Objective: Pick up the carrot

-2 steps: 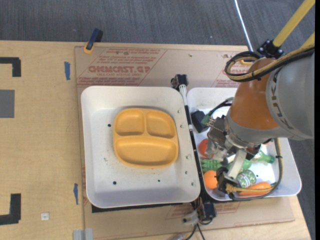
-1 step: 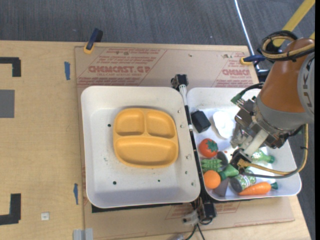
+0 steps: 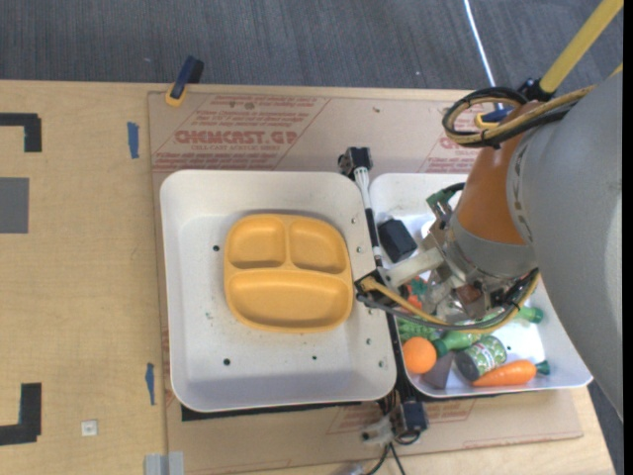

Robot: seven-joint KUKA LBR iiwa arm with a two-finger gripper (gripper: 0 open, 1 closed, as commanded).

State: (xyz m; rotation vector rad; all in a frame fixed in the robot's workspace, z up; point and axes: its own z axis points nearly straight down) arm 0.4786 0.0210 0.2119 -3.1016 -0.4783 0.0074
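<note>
The carrot (image 3: 506,372), orange with a green top end, lies near the front edge of the right bin (image 3: 566,362). It rests beside a green bottle (image 3: 480,354) and an orange ball (image 3: 419,354). My gripper (image 3: 453,300) hangs low over the middle of the right bin, above and to the left of the carrot. The wrist and cables hide its fingers. Nothing of the carrot is in its grasp.
A yellow divided plate (image 3: 289,270) sits in the left bin (image 3: 198,354). Several small toys crowd the front of the right bin, including a dark grey piece (image 3: 439,371) and green items (image 3: 529,315). The arm covers much of the right bin.
</note>
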